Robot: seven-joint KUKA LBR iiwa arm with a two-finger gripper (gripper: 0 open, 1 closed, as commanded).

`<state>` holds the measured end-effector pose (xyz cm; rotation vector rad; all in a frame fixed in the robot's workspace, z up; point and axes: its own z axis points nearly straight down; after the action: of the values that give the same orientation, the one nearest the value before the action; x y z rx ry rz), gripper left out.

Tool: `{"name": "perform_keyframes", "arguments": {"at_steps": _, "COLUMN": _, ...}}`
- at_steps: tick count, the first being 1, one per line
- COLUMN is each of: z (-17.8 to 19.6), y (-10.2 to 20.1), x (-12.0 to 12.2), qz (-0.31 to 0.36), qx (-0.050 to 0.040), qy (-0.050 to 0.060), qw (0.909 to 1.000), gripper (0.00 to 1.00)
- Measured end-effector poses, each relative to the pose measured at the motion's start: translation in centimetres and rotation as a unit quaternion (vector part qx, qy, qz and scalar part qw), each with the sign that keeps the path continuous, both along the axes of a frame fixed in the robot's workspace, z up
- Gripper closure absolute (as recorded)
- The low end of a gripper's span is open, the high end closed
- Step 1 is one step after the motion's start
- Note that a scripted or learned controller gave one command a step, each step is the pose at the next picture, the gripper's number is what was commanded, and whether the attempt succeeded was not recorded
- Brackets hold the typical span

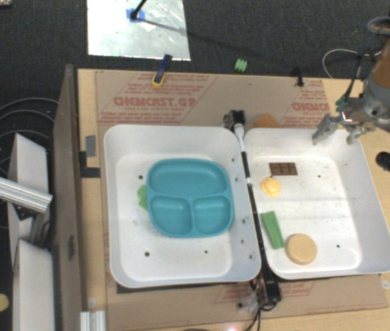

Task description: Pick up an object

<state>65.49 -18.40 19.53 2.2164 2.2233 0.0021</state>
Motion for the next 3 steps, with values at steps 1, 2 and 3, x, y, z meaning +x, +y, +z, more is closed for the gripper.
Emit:
{"name": "perform_keyframes", "arguments": {"at_steps": 1, "z": -8.8, "y": 6.2, "x": -2.1, "qz": 0.003, "qx": 0.0026, "qy": 0.005, "qw": 1.0000, "gripper": 0.00}}
{"name": "perform_keyframes", "arguments": {"at_steps": 2, "z": -11.0, "y": 4.7, "x": 1.0, "qz": 0.002, "qx": 0.0002, "qy": -0.001, "qw": 1.0000, "gripper": 0.00}}
{"name": "perform_keyframes", "arguments": {"at_steps": 3, "z": -11.1, "y": 7.4, "x": -1.7, "qz": 0.002, "qx": 0.0008, "qy": 0.002, "qw": 1.0000, "gripper": 0.00}}
